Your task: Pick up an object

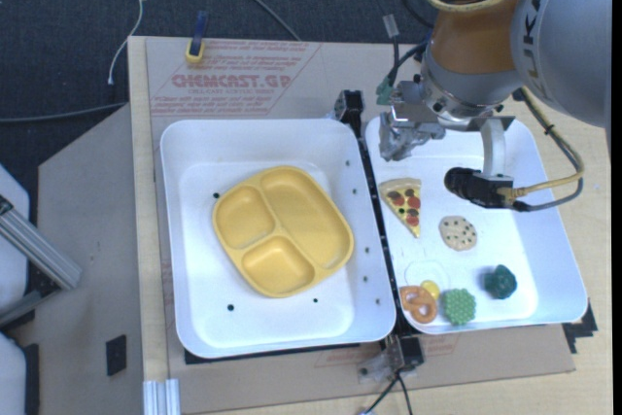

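Observation:
The right bin (554, 238) holds a pizza slice (404, 204), a round cookie (457, 233), a pretzel (419, 302), a light green broccoli piece (459, 306) and a dark green piece (501, 282). My gripper (397, 143) hangs over the bin's upper left corner, just above and behind the pizza slice. Nothing shows between its fingers. The orange-banded wrist (486, 5) rises above it.
The left bin (185, 170) holds a yellow divided tray (282, 228). A black camera unit (478, 187) with a cable hangs off the arm over the right bin. A black clamp (348, 106) sits at the divider's top. A blue and yellow clip (197, 44) stands on the board's far edge.

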You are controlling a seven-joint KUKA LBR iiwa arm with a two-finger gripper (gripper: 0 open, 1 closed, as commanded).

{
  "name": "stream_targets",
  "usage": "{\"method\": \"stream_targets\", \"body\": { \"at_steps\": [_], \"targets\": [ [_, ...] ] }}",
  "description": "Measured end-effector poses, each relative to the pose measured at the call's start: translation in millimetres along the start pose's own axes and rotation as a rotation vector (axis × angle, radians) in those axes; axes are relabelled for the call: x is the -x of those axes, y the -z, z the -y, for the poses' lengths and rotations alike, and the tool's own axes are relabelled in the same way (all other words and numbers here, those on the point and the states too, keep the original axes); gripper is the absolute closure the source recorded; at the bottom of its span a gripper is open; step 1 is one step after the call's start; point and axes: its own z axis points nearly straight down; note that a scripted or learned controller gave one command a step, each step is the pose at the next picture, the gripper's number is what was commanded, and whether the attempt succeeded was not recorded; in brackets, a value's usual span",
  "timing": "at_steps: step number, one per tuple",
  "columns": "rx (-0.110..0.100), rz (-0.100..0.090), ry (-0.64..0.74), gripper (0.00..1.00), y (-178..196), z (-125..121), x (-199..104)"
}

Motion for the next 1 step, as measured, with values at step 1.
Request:
{"method": "stream_targets", "body": {
  "at_steps": [1],
  "targets": [
    [-0.002,0.001,-0.001,1.00,-10.8,14.0,-50.7]
  ]
}}
